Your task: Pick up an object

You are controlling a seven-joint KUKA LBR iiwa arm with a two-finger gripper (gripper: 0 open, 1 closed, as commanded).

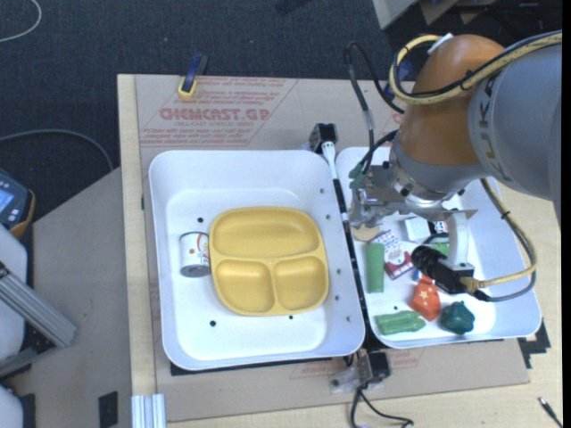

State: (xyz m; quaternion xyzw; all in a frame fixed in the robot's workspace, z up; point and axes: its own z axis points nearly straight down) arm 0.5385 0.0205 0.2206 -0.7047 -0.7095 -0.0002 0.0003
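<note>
My gripper (363, 214) hangs over the near-left part of the right bin (522, 266), under the grey arm with its orange band. Just below it lies a small tan thing (362, 234), partly hidden by the gripper. Beside that are an upright green bar (374, 267) and a red and white packet (393, 257). Farther toward the front lie a flat green piece (399, 323), an orange toy (426, 300) and a dark green lump (458, 317). Nothing visibly sits between the gripper's fingers.
The left bin (169, 185) holds a yellow divided plate (268, 259) and a small can (194, 254) lying at the plate's left. A white card (416, 229) rests in the right bin under the arm. The arm covers much of the right bin's back half.
</note>
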